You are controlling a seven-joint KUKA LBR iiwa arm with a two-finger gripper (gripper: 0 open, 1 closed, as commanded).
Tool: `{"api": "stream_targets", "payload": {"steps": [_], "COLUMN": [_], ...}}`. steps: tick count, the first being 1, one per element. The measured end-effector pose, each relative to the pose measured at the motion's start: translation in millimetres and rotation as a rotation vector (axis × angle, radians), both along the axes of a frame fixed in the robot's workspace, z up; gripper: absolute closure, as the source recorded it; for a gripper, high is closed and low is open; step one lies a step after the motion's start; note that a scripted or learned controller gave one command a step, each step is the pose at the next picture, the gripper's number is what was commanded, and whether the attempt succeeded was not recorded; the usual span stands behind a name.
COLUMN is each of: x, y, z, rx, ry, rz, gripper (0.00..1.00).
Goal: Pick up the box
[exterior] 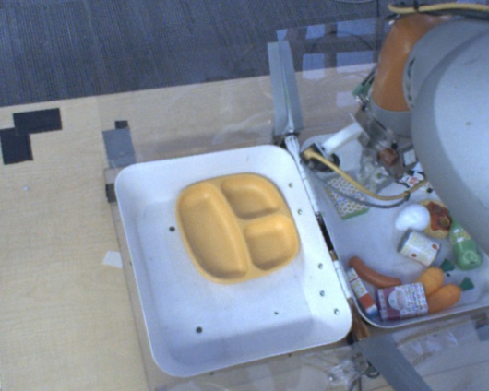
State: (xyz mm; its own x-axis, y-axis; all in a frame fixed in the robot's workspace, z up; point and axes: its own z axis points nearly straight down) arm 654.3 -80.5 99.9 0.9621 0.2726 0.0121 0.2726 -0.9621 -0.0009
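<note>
1. Grey arm with its orange band reaches in from the right over the right bin, covering much of that bin's right side.
2. Its gripper hangs low over the upper part of the right bin, near a patterned flat item and a looping cable.
3. I cannot tell how the gripper is set, nor whether it touches or grasps anything; that part is small and cluttered with cable.
4. The box, red and white, lies flat at the near edge of the right bin, well apart from the gripper.
5. Just beside the box lie a red sausage-shaped item on its left and an orange carrot-like item on its right.
6. A small white can, a white round object and a green bottle sit between the box and the arm.
7. The left bin carries a yellow divided tray near its middle.
</note>
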Motion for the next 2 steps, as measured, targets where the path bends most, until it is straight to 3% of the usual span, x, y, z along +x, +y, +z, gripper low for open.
{"api": "stream_targets", "payload": {"steps": [1,2], "x": [-29.1,-32.5], "y": [-13.9,87.2], "z": [-11.0,86.1], "rx": [-0.004,-0.005], "ry": [0.002,0.005], "rz": [0.154,0.383], "gripper": [1.00,1.00]}}
